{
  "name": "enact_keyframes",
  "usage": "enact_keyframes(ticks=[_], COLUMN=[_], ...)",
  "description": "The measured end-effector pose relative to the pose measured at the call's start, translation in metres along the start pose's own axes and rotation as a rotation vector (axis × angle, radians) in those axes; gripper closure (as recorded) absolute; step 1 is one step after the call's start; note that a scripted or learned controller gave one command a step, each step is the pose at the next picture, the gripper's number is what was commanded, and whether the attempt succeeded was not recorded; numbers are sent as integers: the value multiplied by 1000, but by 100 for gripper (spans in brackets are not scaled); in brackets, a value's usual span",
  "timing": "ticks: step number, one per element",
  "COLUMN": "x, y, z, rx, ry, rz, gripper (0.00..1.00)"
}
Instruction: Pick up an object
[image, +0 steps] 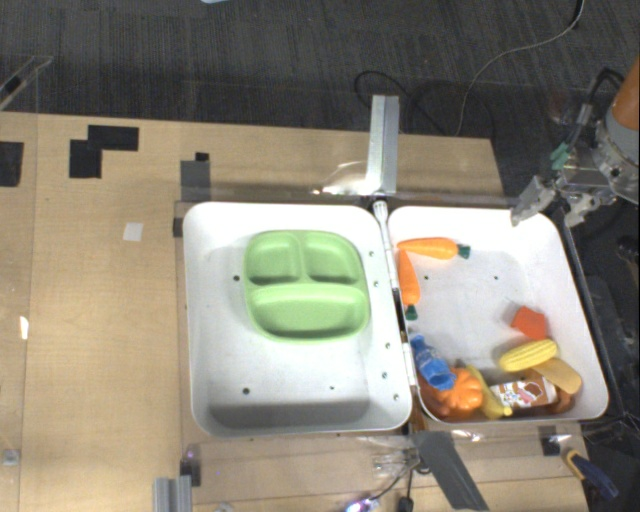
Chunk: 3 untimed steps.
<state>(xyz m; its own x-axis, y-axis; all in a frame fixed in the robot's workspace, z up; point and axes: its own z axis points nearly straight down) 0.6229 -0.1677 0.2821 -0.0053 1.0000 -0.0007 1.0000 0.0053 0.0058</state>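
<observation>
From my remote seat I see the arm's hand (553, 195) hanging over the far right corner of the right-hand shallow white bin (490, 290), just at its rim; whether it is wide or narrow I cannot tell, and nothing shows in its grip. The things to pick all lie in that bin: an orange toy carrot with a green tip (432, 248) near the far left corner, a second orange carrot-like piece (408, 279) along the left wall, a small orange-red block (530, 322) toward the right, a yellow toy corn cob (527, 354) just beside it, and a blue piece (432, 366), an orange rounded toy (460, 392) and a brown bottle with a label (525, 393) crowded along the near wall. The left-hand white bin (215, 330) holds a light green divided plastic tray (305, 283) lying flat, on the wooden desk (90, 330).
</observation>
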Motion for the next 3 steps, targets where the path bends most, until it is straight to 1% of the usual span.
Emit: enact_keyframes(ticks=[1,2,3], x=[61,61,61], y=[32,45,49], z=[103,194,181], rx=[1,9,-6], ry=[1,3,-4], rz=[-272,-425,-427], gripper=[0,0,100])
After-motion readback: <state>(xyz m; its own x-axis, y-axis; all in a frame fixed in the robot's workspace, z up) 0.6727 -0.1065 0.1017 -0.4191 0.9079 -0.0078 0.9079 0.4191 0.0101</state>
